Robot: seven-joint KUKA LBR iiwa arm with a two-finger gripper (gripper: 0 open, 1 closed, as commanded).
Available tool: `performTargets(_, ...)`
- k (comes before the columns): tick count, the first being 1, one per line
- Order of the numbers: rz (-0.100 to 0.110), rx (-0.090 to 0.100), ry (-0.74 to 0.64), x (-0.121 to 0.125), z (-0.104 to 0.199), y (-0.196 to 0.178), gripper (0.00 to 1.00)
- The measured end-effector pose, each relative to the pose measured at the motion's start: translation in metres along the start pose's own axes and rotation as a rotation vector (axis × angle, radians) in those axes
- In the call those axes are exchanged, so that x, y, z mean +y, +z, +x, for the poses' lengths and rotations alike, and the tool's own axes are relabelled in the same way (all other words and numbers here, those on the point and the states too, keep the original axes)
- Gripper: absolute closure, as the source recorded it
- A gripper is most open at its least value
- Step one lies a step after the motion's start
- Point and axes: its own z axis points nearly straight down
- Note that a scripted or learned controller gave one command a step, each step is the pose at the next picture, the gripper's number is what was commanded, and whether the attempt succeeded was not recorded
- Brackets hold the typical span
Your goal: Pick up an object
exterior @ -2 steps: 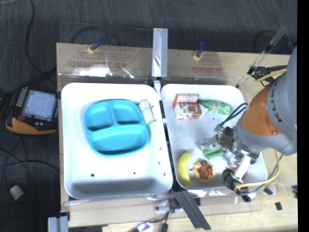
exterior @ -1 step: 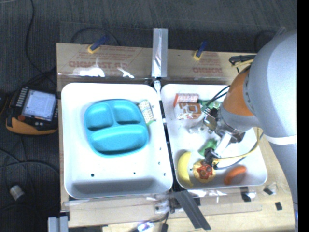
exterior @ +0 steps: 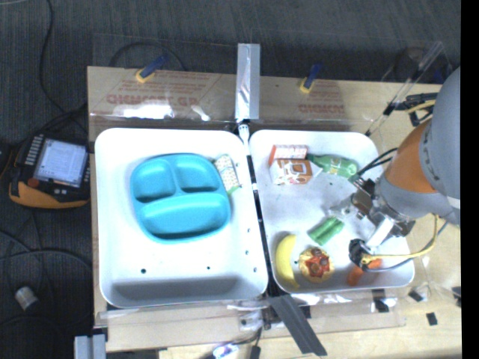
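My gripper hangs low over the middle of the right bin, with the arm coming in from the right. A small green cylinder lies just below and left of it, very close; contact cannot be judged. Near the back wall sit an orange-and-white box and a green bottle. At the front lie a yellow banana, a red-and-yellow round fruit and a small orange piece.
The left bin holds a blue divided plate with a small green-and-white item at its right edge. A divider wall separates the bins. Cables and a handheld device lie on the floor at left.
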Motion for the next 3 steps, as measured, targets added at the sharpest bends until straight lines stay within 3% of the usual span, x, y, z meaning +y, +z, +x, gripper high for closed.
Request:
performTargets(1, 0.016, -0.01, -0.317, 0.012, 0.062, -0.069, 0.0)
performTargets(2, 0.019, -0.009, -0.359, -0.037, 0.009, -0.051, 0.0)
performTargets(3, 0.001, -0.006, -0.216, -0.082, 0.037, 0.0, 0.0)
